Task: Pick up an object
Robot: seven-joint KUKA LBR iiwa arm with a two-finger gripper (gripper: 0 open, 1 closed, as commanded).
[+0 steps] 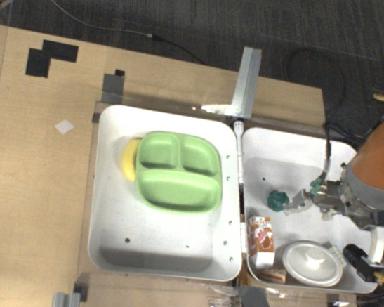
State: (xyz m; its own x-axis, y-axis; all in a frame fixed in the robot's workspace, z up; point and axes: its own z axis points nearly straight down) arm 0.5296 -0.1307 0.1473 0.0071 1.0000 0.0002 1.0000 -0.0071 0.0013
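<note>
In the right bin [299,150] lie a small teal object [278,199], a red-and-white carton [261,238] against the left wall, and a round white lid or bowl [312,263] near the front. My gripper [311,195] hovers over the right bin, just right of the teal object, with its tips a short way from it. The left bin [158,244] carries a green divided tray [178,171] with a yellow object [129,159] peeking out from under its left edge.
A metal post [247,82] stands behind the wall shared by the bins. A brownish item [272,274] lies at the right bin's front-left corner. The wooden bench [25,182] stretches left of the bins.
</note>
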